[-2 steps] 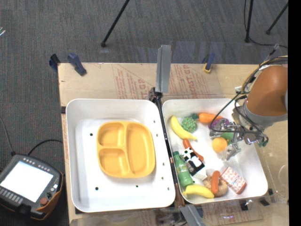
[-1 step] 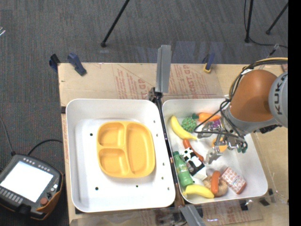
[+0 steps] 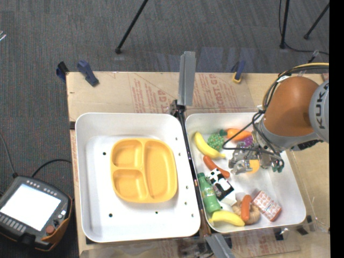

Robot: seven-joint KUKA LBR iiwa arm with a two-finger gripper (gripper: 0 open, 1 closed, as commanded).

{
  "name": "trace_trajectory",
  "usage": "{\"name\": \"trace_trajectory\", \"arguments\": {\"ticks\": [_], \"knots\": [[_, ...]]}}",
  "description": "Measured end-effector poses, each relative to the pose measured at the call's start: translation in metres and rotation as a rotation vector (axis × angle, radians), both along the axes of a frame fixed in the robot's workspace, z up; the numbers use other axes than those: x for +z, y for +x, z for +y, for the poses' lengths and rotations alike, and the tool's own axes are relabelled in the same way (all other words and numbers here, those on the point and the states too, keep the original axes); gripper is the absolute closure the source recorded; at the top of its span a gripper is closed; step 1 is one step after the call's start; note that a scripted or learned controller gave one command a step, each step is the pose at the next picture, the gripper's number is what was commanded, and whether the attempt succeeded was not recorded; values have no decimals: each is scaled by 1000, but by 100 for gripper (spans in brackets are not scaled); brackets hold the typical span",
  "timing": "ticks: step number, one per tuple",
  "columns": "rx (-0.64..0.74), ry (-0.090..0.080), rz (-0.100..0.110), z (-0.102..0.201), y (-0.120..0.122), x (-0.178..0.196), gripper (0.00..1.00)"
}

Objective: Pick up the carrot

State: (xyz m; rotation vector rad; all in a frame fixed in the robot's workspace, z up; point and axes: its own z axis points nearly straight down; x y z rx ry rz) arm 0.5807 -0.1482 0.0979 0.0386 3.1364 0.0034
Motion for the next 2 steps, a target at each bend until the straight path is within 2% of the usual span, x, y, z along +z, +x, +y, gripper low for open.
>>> {"name": "trace_trajectory", "arguments": {"ticks": [1, 2], "knots": [[197, -8, -10, -56, 17, 127, 100], [382, 5, 13, -39, 1, -1, 100]]}}
